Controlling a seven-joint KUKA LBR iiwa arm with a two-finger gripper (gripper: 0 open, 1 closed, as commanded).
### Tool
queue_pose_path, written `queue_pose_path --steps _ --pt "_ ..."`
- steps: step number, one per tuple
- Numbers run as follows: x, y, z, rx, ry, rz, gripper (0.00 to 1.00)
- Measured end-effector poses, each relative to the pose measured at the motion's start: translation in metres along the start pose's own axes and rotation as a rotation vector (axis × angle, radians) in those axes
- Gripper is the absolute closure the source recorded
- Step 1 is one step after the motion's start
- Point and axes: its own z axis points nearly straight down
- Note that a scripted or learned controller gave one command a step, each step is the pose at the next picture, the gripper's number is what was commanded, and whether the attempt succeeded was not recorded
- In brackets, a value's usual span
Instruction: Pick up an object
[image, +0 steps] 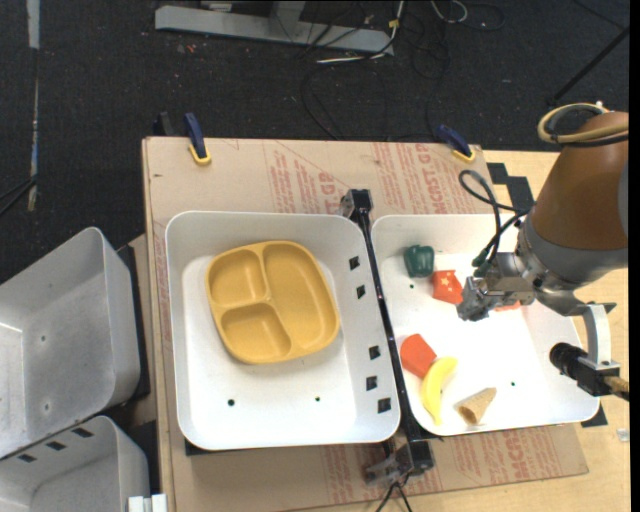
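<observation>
The right bin (540, 350) holds several small toys. A green pepper (419, 260) lies near its back left. Just in front of it is a red-orange piece (446, 287). An orange block (418, 352), a yellow banana (437, 388) and a tan cone (478, 404) sit along the front. My gripper (474, 303) hangs low over the bin's middle, just right of the red-orange piece. A sliver of red (507, 305) shows under the wrist, and I cannot make out what it is.
The left bin (190, 330) carries a yellow divided plate (271, 299). A black divider (378, 320) runs between the bins. The arm's orange-brown body (590, 195) looms over the right bin's far right corner. Grey containers (60, 340) stand off the bench at left.
</observation>
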Motion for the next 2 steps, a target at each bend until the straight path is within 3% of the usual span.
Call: queue_pose_path --steps 1,2 --pt "0.054 0.000 -0.006 -0.002 0.000 -0.001 1.00" --pt "0.107 -0.005 0.012 0.002 0.001 -0.001 1.00"
